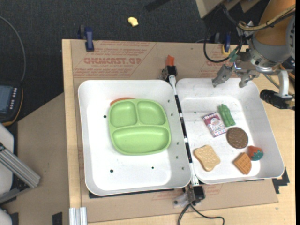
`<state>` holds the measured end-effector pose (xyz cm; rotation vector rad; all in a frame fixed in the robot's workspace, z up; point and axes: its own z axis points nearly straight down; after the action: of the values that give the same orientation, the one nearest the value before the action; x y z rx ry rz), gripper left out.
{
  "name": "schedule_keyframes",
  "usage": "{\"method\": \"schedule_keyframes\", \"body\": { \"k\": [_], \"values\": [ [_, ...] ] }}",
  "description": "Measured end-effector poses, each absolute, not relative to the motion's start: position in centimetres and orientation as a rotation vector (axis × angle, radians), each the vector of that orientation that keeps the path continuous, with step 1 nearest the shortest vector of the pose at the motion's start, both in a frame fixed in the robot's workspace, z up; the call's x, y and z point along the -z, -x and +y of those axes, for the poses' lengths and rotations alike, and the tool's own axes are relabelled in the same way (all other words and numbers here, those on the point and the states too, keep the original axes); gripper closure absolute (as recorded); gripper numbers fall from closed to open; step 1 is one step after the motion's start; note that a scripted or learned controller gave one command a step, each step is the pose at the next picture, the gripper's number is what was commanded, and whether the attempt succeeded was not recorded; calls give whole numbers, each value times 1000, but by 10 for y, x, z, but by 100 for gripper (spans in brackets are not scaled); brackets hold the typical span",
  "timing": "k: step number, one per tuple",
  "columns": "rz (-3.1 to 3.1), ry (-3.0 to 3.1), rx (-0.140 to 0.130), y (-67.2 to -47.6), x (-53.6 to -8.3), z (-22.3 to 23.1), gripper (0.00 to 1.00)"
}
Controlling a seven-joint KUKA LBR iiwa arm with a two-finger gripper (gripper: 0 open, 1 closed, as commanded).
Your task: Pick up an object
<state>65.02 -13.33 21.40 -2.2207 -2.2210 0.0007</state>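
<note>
I'm reading red print across the far strip of the brown board under the bins: "CHEMCAST GP" in large letters, with smaller red lines above and below that I can't make out. More red print sits on the board's right far part, too blurred to read. The small pink packet carries a label, also illegible.

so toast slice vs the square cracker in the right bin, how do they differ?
The toast slice is larger, pale tan, bread-shaped with a rounded top; the cracker is smaller, orange, square. The toast lies nearer the bin divider, the cracker nearer the outer corner. Both lie flat in the right bin.
</note>
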Motion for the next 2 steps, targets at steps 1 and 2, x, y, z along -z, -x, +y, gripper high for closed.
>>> {"method": "schedule_keyframes", "body": {
  "k": [1,2],
  "values": [
    [-2216,2217,-6,-608,-78,-110,0],
    [-2219,2222,0,-590,-125,-108,0]
  ]
}}
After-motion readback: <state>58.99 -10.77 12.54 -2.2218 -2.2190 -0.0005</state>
